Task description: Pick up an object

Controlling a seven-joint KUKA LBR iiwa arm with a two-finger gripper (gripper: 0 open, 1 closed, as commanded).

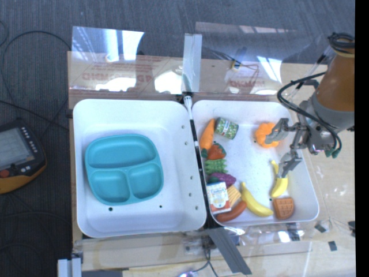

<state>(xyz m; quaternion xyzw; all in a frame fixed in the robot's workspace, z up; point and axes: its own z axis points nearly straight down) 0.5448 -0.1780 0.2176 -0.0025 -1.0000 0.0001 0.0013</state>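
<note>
No text can be read

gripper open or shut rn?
Open. The gripper has its two fingers spread apart over the right bin, nothing between them.

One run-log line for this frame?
claw: open, nothing held | above right bin | nearest: orange toy, small banana | teal tray: left bin

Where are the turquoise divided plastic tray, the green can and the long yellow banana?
turquoise divided plastic tray point(123, 167): camera view, central ridge between compartments.
green can point(226, 128): camera view, middle of its side.
long yellow banana point(255, 201): camera view, middle of its curve.
</note>
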